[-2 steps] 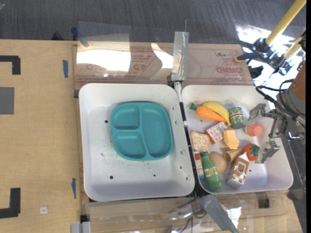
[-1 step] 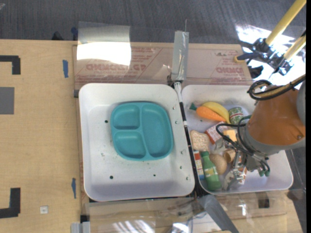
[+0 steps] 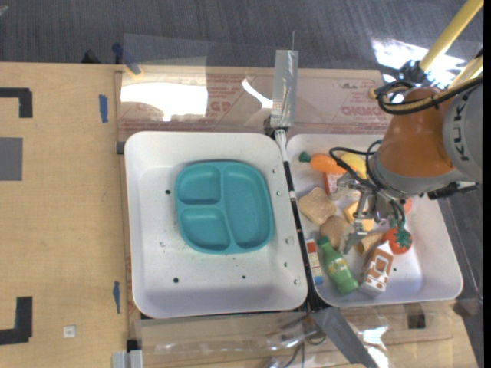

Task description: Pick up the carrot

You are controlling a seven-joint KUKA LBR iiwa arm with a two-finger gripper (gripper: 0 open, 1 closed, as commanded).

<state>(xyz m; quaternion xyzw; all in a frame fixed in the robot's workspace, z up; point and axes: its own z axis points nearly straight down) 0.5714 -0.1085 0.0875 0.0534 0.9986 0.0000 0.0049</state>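
Note:
The carrot, orange with a green top, lies at the far left of the right bin, close to the divider between the bins. My gripper hangs lower down and to the right of it, over the pile of toy food in the middle of that bin. Its fingers stand open and point down among the items, with nothing clearly held between them. The carrot lies apart from the gripper, up and to its left.
A yellow banana lies just right of the carrot. Bread pieces, a green bottle, a red tomato and a small carton crowd the right bin. A teal divided plate sits in the left bin.

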